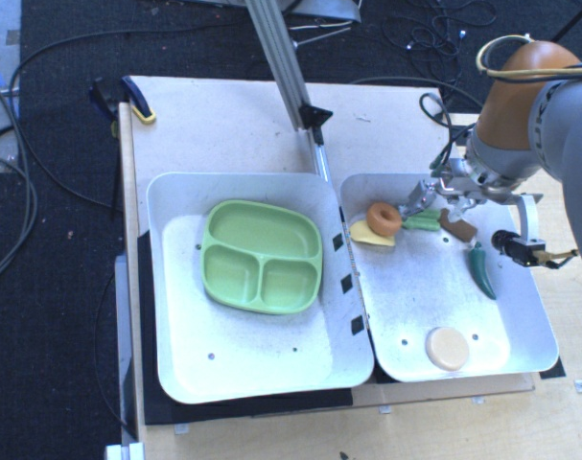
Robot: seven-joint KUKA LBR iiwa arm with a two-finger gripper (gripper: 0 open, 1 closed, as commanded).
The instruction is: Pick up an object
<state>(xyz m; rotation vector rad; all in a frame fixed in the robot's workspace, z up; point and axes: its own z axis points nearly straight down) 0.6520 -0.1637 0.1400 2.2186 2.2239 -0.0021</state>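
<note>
We take this for a robotics lab: a pale wooden bench [233, 123] stands on dark carpet [51, 257] strewn with loose black cables [41, 161], beside a slanted aluminium camera strut [276, 46].

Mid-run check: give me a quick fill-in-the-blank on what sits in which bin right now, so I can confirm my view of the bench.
1. The green divided tray lies in the ____ bin as the camera sees it.
2. The doughnut rests against a ____ wedge-shaped piece.
3. The round cream disc lies near the right bin's ____ edge.
4. The gripper is over the ____ bin.

Missing words: left; yellow; front; right
</note>
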